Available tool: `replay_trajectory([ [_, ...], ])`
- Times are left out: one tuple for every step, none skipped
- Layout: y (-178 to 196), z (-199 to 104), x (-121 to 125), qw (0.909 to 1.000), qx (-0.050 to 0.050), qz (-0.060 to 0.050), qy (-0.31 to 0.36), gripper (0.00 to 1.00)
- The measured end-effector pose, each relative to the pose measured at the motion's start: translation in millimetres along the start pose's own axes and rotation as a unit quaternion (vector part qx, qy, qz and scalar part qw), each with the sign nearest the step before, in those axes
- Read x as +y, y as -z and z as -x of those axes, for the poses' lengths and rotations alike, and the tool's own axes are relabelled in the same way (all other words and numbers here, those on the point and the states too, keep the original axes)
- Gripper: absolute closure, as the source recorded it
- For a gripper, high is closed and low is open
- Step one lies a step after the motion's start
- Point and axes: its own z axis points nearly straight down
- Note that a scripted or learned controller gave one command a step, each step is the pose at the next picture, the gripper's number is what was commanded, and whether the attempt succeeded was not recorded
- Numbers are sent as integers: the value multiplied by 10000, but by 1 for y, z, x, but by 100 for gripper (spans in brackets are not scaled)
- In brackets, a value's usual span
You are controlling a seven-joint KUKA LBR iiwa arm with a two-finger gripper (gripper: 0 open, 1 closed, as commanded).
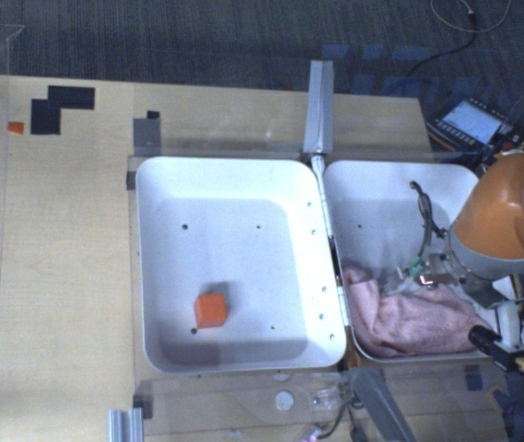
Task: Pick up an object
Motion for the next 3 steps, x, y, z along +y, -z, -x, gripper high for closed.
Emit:
replay_trajectory([
  [0,-12,18,9985,-9,5,545,0],
  [-2,-29,80,9962,11,5,873,0],
  [-6,-9,154,9989,20,-38,462,0],
])
